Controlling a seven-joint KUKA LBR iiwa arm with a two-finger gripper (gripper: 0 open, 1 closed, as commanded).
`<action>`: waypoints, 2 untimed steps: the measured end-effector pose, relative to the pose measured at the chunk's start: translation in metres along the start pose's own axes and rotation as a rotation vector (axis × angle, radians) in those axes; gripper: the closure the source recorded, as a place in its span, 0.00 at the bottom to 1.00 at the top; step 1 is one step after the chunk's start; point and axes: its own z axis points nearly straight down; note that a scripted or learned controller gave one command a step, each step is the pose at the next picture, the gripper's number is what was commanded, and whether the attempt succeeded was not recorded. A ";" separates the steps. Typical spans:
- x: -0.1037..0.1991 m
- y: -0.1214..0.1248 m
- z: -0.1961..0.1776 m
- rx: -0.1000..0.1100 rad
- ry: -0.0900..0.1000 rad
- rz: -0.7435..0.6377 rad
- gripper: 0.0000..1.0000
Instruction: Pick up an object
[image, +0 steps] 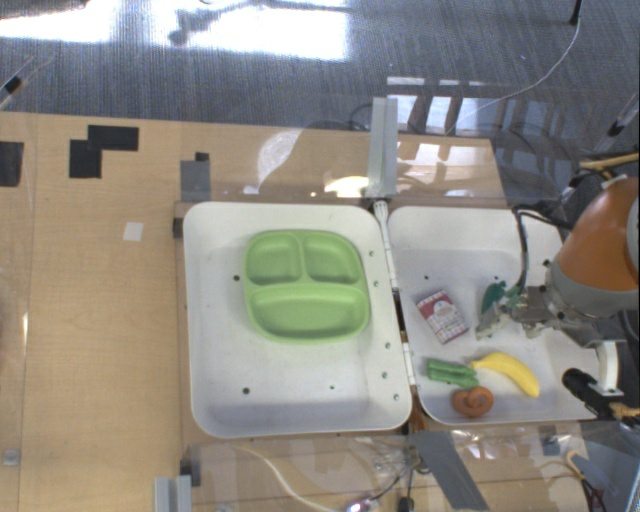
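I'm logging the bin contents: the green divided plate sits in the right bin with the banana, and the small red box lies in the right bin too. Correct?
Not quite. The camera view shows the green divided plate alone in the left bin. The banana and small red box do lie in the right bin.

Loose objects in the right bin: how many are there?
4: a red packet left of centre, a green piece, a banana and a brown donut near the front. The arm may hide more.
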 end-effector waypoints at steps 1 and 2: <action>-0.022 0.055 0.013 -0.010 -0.003 -0.031 0.00; -0.019 0.058 0.001 -0.016 -0.001 -0.037 1.00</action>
